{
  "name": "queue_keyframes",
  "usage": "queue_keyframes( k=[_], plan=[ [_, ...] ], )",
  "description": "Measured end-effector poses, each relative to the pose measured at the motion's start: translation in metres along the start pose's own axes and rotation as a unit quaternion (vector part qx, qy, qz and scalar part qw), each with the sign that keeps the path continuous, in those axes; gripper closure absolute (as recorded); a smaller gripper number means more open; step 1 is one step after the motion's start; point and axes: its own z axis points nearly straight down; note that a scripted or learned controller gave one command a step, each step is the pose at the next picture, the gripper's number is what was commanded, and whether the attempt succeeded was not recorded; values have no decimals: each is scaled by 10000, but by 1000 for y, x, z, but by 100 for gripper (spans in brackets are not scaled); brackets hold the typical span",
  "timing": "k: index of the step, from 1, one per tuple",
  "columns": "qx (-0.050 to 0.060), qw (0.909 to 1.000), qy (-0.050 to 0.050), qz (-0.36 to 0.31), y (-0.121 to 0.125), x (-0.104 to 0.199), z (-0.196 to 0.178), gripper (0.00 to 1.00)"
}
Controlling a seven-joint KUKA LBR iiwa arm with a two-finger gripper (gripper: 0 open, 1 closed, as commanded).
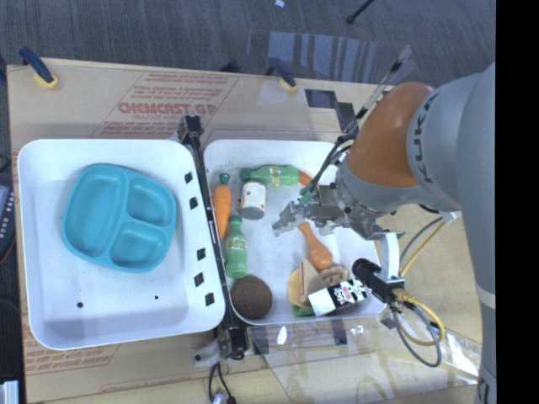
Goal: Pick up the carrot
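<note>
Though the grey arm covers much of the right bin, the left bin lies open, carrying only a blue divided plate. Over the right bin's middle hangs the end effector, its fingers spread and pinching nothing. Well to its left, the carrot lies lengthwise against that bin's left wall, just beside a green bottle. I judge crowding the main risk: fingers descending there could strike the wall or catch the bottle. A brown ball sits lower down.
</note>
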Motion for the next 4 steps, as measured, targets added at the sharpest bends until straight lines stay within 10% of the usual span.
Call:
queue_keyframes(
  k=[2, 3, 4],
  plan=[
    [1, 9937, 37, 1117, -20, -76, 104, 0],
    [10, 9942, 47, 1075, -18, -75, 94, 100],
    [-9, 9792, 16, 2030, 11, -13, -4, 100]
  ],
)
